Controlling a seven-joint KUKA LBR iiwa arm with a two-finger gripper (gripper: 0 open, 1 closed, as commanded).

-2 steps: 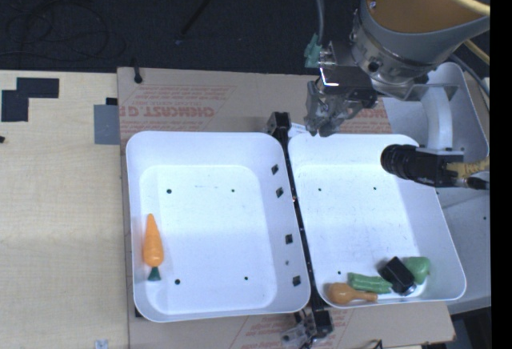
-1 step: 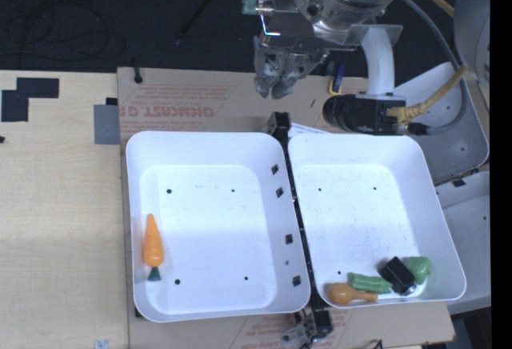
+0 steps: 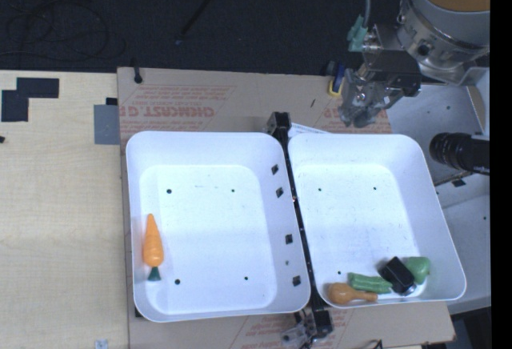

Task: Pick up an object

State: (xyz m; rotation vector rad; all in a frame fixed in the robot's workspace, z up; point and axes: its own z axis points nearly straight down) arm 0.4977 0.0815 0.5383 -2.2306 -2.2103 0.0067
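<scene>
My gripper point(image 3: 364, 111) hangs above the far edge of the right bin point(image 3: 364, 149), near its back rim, with nothing seen between its fingers. An orange toy carrot point(image 3: 152, 242) lies at the left side of the left bin point(image 3: 200, 149). In the near right corner of the right bin lie a green bean-like piece point(image 3: 369, 282), a black block point(image 3: 397, 274), a green rounded piece point(image 3: 418, 266) and an orange pear-shaped piece point(image 3: 350, 293). These lie far below the gripper in the view.
Both bins sit on a cardboard sheet point(image 3: 208, 103) and are joined by a black divider with clips point(image 3: 288, 211). A black cylindrical device point(image 3: 460, 151) stands right of the right bin. Wooden bench surface point(image 3: 56, 219) stretches to the left.
</scene>
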